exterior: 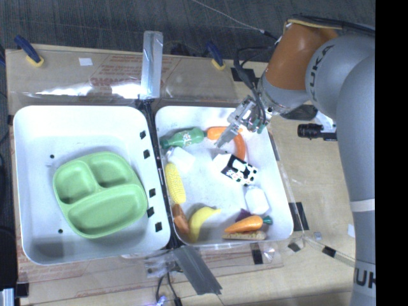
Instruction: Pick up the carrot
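Tabletop (306,171) of pale wood carried two shallow white bins side by side. Over its right part reached the grey arm (347,75) with its orange band, slanting down toward the right bin (280,190). The left bin (25,145) held a green divided plate (99,193), lying flat near its middle. The right bin was crowded: a corn cob (174,182) lay along its left wall, with a green bottle (183,137) just above it and a yellow banana (202,218) below. A black-and-white patterned block (240,169) sat near the bin's centre, and a small white piece (257,201) lay just below it.

One carrot (247,224) with a green top rested near the bin's lower edge, right of the banana. Another orange piece (218,132), also carrot-like, lay at the upper middle, beside the bottle's cap end. The gripper (224,138) hung right at this upper orange piece, its metal tip touching or nearly touching it. Whether the jaws were spread or pressed together could not be told from this slant, and nothing could be seen pinched between them.
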`<state>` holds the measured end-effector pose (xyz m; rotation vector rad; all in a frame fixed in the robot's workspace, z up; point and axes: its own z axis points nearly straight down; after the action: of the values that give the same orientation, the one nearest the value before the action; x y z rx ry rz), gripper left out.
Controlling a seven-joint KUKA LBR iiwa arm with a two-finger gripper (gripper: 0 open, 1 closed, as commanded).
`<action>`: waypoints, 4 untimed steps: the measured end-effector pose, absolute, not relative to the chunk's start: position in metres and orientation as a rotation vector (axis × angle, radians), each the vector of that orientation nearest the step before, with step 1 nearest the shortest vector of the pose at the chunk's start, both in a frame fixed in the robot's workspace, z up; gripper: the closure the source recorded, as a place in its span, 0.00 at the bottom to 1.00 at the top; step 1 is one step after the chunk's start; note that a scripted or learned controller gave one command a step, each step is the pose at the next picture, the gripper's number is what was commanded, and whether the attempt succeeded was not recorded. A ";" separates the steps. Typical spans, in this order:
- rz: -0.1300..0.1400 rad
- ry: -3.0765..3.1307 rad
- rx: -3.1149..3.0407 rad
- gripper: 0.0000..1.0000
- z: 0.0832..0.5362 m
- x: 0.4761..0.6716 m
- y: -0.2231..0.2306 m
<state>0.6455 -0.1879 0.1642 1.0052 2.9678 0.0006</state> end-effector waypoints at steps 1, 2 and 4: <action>-0.002 2.734 1.553 0.00 0.160 0.631 -0.182; 0.002 2.516 1.857 0.00 0.106 0.660 -0.176; -0.002 2.520 1.844 0.00 0.120 0.662 -0.177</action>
<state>0.6622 -0.1767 0.1203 1.8441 2.5195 -0.0019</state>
